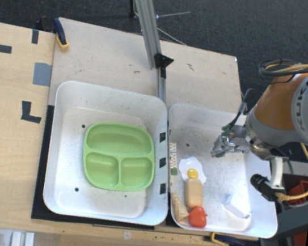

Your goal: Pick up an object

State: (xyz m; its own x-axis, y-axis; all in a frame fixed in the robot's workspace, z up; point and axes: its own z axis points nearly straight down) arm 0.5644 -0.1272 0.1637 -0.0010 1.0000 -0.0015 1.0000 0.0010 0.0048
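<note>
On my screen the bench (123, 58) carried the two white bins side by side. The left bin (66, 135) held a green divided plate (119, 156), lying flat near its middle. The right bin (199, 129) held the small toys, all gathered along its near edge and toward its left wall.

The arm (291, 108) reached in over the right bin's right edge, its orange band above the wrist. The gripper (223, 147) hung over the middle of that bin, toward its far half, apart from every toy; I could not tell from my view how its jaws stood, and I saw nothing between them.

Of the things to pick, a white piece (237, 208) lay near the bin's near right corner. A fried egg (192, 171) lay beside the left wall, with a tan bread roll (193, 193) just below it, touching or nearly so. A cone (180, 207) lay along the left wall by the near left corner, and a red tomato (198, 217) sat at the near edge, against the roll's end.
</note>
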